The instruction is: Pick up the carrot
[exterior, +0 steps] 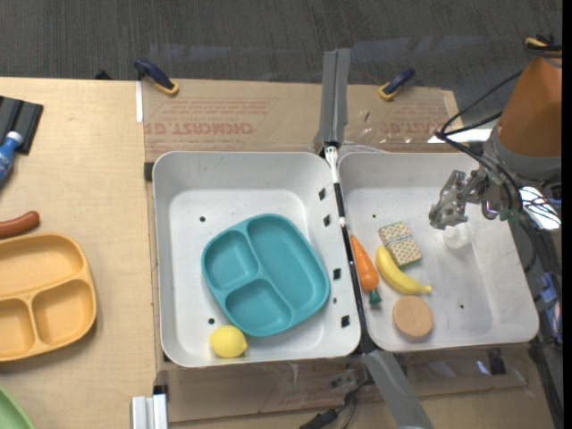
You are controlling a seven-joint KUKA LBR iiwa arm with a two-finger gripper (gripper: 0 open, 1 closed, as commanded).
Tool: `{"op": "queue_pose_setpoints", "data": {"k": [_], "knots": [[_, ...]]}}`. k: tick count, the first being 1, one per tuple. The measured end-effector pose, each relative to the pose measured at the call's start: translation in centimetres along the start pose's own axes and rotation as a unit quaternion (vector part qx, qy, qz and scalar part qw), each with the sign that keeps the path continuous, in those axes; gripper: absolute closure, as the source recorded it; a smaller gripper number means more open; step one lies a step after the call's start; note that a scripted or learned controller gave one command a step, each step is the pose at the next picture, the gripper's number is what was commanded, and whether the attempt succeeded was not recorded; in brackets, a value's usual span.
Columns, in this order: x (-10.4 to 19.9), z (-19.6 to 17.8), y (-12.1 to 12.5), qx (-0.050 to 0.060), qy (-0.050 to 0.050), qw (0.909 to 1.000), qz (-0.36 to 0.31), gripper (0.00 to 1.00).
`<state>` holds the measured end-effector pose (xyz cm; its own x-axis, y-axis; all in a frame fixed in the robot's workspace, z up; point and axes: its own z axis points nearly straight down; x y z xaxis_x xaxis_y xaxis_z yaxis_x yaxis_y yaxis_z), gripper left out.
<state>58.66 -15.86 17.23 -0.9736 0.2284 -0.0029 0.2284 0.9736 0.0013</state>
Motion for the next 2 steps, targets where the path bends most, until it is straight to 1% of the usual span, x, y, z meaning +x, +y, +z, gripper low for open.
{"op": "queue_pose_setpoints", "data": {"k": [1,2], "knots": [[1.4,-7.5,-4.4,0.000,-0.001,0.9938,-0.111,1.00],[8.8,-3.1,-8.5,-0.001,0.001,0.9702,-0.242,1.00]]}}
